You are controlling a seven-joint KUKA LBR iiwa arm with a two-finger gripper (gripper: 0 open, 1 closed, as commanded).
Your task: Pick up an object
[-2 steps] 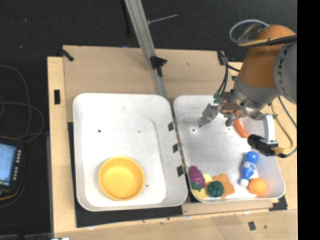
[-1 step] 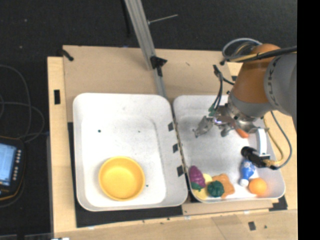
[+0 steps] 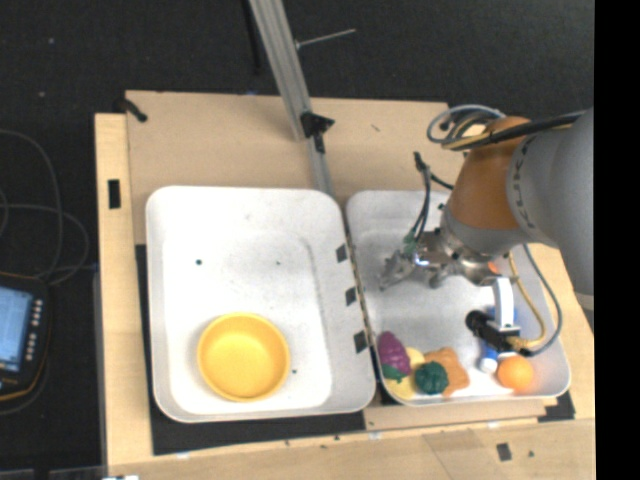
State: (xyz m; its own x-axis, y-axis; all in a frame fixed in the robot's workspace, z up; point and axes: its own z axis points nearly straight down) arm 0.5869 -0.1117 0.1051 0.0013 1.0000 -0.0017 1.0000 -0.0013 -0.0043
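Objects sit clustered along the near wall of the right bin (image 3: 400, 213): purple piece (image 3: 392, 353), green piece (image 3: 431, 377), orange ball (image 3: 515, 373). Gripper (image 3: 405, 268) hangs mid-bin, up and away from that cluster, nothing between the jaws; spread or pressed together, can't tell. Purple piece is nearest, straight toward the near wall from the jaws. Yellow bowl (image 3: 243, 356) sits in the left bin (image 3: 240, 228).

Tan bench (image 3: 250, 128); dark floor (image 3: 120, 28)
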